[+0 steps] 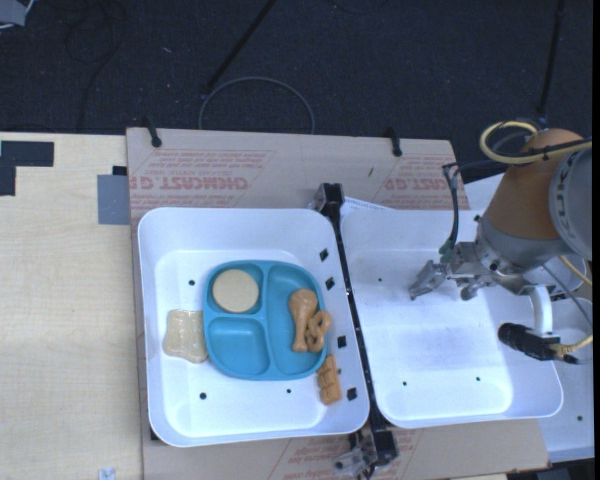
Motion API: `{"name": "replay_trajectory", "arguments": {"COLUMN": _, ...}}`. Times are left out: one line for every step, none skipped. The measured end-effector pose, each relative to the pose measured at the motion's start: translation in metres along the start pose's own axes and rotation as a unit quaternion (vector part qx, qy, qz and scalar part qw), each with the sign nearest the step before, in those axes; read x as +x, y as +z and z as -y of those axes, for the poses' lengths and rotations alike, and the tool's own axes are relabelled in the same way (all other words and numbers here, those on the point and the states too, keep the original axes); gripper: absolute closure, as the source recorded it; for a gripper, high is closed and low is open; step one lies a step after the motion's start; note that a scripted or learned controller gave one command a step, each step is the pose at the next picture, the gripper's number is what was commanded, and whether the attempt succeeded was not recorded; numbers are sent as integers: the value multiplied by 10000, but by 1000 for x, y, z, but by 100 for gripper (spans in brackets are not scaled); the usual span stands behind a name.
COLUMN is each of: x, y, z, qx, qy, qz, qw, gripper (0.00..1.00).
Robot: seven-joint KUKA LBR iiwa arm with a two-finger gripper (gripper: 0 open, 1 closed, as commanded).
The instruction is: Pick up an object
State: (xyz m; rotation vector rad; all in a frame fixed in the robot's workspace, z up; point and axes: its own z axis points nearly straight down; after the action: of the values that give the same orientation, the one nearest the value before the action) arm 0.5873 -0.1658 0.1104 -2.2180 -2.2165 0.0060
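- I see the gripper (432,280) over the right bin (450,388), upper middle; it is too small and blurred for me to tell whether it is released or clenched.
- The arm (525,208) is cut off at the frame's right.
- In the left bin (170,238): a blue tray (242,353) with a round biscuit (234,290) and a pretzel (308,318).
- Toast (185,335) touches the tray's left edge; a brown piece (328,380) lies by the divider.
- The right bin's floor below the gripper lies bare.

Blue sectioned tray (242,353) flat in the left bin, round tan disc (234,290) in its upper compartment, tan pretzel piece (308,320) at right, pale slice (185,335) just left, brown piece (328,379) at its lower-right corner
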Motion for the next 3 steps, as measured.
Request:
{"name": "replay_trajectory", "arguments": {"x": -1, "y": -12, "z": 0, "qx": -9, "qy": 11, "qz": 2, "qw": 10000, "gripper": 100}}
{"name": "replay_trajectory", "arguments": {"x": -1, "y": -75, "z": 3, "qx": -46, "qy": -3, "qz": 11, "qw": 10000, "gripper": 100}}
{"name": "replay_trajectory", "arguments": {"x": -2, "y": -127, "z": 3, "qx": -51, "qy": -7, "qz": 13, "qw": 10000, "gripper": 100}}
